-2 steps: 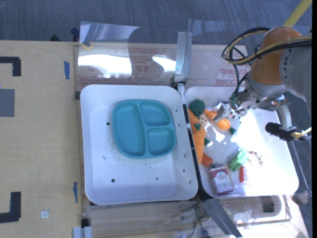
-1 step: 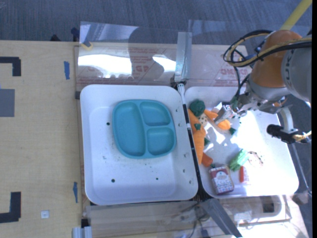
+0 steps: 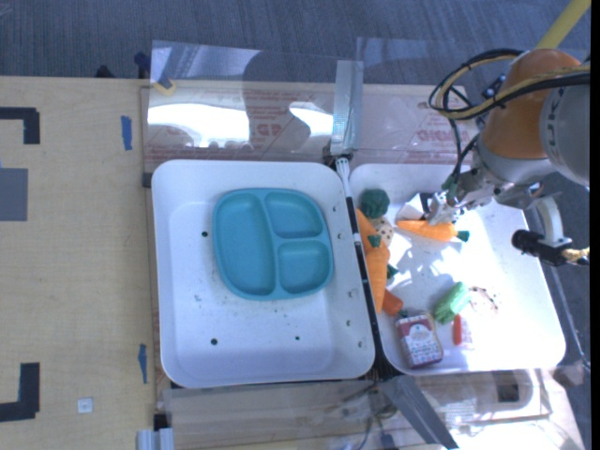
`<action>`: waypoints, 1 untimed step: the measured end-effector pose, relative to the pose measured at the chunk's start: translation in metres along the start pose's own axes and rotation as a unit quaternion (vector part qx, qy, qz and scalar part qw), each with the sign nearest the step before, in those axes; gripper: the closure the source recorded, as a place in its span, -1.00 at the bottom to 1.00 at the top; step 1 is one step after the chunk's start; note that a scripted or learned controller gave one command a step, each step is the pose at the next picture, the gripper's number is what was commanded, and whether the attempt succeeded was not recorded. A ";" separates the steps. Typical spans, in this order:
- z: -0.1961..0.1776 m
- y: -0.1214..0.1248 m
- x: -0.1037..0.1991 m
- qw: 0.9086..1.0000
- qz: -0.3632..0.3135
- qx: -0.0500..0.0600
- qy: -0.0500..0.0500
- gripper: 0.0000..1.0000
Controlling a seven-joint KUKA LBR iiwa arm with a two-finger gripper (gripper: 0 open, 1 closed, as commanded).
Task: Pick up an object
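We find gripper [image 3: 448,206] low in right bin [image 3: 525,336], touching toy carrot [image 3: 429,230]; grip state: cannot tell. Carrot lies near bin's top. We judge it light, stiff, slick; pinch across thick middle.

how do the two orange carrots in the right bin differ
The long carrot runs lengthwise beside the left wall of the right bin, while the short carrot lies crosswise near the gripper. The long carrot is larger and paler orange; the short carrot is a brighter orange. Both are orange toy vegetables in the same bin.
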State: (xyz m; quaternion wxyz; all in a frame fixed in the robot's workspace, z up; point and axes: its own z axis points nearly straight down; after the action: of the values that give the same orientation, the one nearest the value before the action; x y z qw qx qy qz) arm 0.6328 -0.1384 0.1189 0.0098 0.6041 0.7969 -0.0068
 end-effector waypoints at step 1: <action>0.006 -0.003 0.005 1.000 -0.001 0.008 0.007 -1.00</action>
State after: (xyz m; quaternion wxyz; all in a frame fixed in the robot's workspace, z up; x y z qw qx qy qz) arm 0.6286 -0.1343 0.1132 -0.0001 0.6036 0.7972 -0.0090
